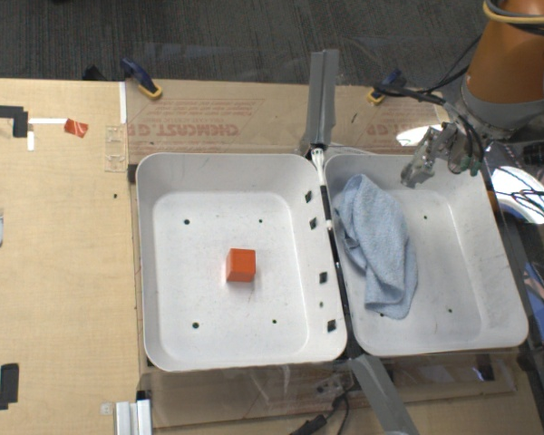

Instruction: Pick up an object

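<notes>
A small orange-red cube (pixel 241 265) rests near the middle of the left bin (pixel 163 333). A crumpled light-blue cloth (pixel 378 243) lies along the left side of the right bin (pixel 490 324). My gripper (pixel 421 168) hangs over the back edge of the right bin, up and to the right of the cloth, apart from it. Nothing shows between its fingers.
A grey divider post (pixel 322 98) rises between the two bins at the back. Cardboard (pixel 218 120) lies behind the bins, and a wooden board (pixel 45 261) to the left carries a small red tag (pixel 75 128). Cables (pixel 526 198) hang at the right.
</notes>
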You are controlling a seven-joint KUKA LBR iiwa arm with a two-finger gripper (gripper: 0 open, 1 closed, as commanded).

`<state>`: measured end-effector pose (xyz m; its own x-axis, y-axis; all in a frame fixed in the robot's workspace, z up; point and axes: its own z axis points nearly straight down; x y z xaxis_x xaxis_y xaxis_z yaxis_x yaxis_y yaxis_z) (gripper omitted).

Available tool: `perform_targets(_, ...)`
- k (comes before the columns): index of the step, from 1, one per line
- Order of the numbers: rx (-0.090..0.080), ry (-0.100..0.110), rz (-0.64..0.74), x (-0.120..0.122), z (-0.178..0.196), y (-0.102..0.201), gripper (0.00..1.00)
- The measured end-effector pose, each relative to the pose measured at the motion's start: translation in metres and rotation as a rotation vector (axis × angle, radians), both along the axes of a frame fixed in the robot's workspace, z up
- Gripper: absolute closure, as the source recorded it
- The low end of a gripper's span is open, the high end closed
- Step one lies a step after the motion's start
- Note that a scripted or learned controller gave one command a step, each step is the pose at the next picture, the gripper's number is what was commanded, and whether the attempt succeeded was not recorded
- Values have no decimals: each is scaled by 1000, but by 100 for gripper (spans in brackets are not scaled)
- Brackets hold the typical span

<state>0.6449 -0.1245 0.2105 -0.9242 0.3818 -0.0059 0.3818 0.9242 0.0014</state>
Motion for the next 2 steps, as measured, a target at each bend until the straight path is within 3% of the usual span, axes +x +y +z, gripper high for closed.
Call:
perform_targets(1,-2,-1,433,-6,8,-13,100)
perform_targets(2,-3,-1,800,9,5,-44,100)
